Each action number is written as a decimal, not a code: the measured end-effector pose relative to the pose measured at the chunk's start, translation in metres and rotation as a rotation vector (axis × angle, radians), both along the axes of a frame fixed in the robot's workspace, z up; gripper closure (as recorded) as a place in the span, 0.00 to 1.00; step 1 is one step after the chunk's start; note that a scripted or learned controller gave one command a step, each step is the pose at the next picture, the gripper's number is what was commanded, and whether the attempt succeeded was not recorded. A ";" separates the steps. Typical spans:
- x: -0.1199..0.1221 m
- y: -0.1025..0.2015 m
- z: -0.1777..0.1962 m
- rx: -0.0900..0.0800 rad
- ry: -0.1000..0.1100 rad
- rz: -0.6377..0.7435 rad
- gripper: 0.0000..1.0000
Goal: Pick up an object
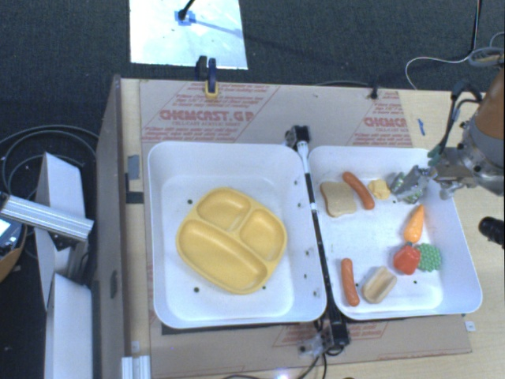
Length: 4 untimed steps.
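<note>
Carrot point(414, 223) in the right bin point(461, 247), just below the gripper point(408, 183) and apart from it. Gripper small and blurred; its grip cannot be told. Arm point(483, 144) cut off at the right edge. Sausage point(359, 190), bread slice point(338, 200) and cheese cube point(380, 189) lie left of the gripper.

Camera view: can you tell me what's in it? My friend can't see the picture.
A robot pincer hovers over the right white bin of toy food: two sausages, bread slice, carrot, tomato, broccoli and a bun. The left white bin holds a yellow divided plate.
</note>
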<state>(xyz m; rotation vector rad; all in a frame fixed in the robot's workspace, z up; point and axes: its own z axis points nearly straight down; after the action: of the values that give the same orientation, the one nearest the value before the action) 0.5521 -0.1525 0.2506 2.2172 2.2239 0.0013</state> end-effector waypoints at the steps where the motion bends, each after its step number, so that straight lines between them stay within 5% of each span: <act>1: 0.036 0.029 -0.106 0.001 0.004 0.001 0.00; 2: 0.118 0.022 -0.165 -0.001 -0.003 0.002 0.00; 3: 0.086 0.020 -0.166 0.000 -0.001 -0.001 0.00; 4: 0.087 0.020 -0.155 0.000 -0.003 0.000 1.00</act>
<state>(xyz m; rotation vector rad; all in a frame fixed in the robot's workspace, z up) 0.6393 -0.1327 0.0959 2.2154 2.2220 0.0046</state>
